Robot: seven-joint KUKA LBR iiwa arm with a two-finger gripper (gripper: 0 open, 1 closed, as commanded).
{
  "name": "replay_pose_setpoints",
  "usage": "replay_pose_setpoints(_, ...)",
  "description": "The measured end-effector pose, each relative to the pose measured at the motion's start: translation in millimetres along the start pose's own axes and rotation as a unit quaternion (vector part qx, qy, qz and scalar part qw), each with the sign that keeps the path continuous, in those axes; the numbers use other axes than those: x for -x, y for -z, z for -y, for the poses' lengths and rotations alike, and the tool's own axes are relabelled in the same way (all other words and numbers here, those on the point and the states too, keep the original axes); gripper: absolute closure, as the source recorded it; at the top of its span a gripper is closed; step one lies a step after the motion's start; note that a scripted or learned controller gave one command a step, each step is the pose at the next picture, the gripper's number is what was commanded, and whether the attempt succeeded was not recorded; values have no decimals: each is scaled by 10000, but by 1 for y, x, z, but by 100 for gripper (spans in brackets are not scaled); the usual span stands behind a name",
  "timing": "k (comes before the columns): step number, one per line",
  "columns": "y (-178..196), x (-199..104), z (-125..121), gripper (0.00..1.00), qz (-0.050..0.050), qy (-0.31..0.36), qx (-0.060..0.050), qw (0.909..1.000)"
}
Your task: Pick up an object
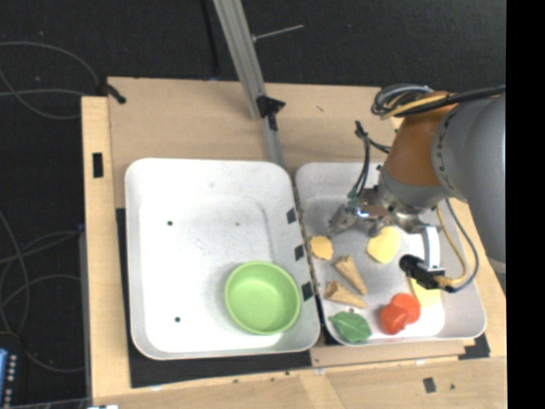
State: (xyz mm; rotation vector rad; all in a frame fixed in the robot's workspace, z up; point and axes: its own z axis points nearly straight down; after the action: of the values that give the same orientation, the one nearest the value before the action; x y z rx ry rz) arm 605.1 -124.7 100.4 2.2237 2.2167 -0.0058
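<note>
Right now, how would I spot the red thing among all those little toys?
Look at the right-hand white bin, the one the grey arm reaches into. Follow its near edge to the red object, sitting just right of a green object. It is the only red piece; its other neighbours are yellow or tan.

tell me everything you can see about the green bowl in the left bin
The green bowl is a round, light green dish, plastic by its look, standing upright with its open mouth facing up and nothing visible inside. It sits on the floor of the left bin, in the near right corner, close to the wall shared with the right bin. Whether it touches that wall cannot be told. Nothing else touches it, and the gripper is away over the other bin.
</note>
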Motion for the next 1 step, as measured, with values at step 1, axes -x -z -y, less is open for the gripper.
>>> replay_pose_setpoints(1,12,0,-1,100,-11,-22,21,10000)
